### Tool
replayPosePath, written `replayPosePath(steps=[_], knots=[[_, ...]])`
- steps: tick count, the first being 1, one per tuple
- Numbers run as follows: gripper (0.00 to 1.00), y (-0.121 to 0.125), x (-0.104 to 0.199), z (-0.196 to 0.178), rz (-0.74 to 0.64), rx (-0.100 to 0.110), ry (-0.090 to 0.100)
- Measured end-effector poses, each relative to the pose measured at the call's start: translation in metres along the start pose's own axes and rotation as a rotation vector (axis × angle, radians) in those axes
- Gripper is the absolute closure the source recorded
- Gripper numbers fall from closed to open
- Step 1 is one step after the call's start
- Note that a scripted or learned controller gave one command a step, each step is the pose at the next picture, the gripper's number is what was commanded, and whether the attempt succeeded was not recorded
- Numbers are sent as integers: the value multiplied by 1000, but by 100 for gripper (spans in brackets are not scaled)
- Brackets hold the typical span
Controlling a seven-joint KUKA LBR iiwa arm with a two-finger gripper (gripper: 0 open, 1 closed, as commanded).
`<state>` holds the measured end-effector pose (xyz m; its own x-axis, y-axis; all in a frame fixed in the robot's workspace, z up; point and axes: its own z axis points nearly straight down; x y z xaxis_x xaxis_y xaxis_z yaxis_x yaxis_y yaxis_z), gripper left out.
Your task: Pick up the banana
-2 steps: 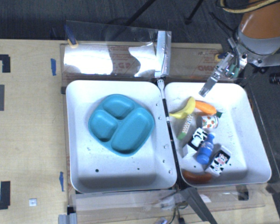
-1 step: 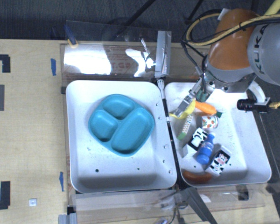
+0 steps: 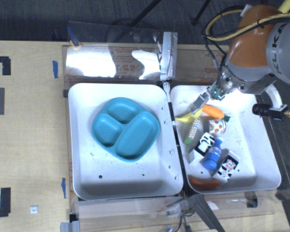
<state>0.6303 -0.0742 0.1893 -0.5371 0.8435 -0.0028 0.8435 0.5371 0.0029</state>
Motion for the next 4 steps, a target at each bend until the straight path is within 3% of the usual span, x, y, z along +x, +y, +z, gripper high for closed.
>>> replayPosePath(steps=[1, 2, 3, 4], knots=[[0, 0, 0, 0, 0, 0, 0], [0, -72, -7, 41, -455, 2, 5], [0, -3, 9, 5, -567, -2, 0], [0, 7, 40, -61, -666, -2, -1]])
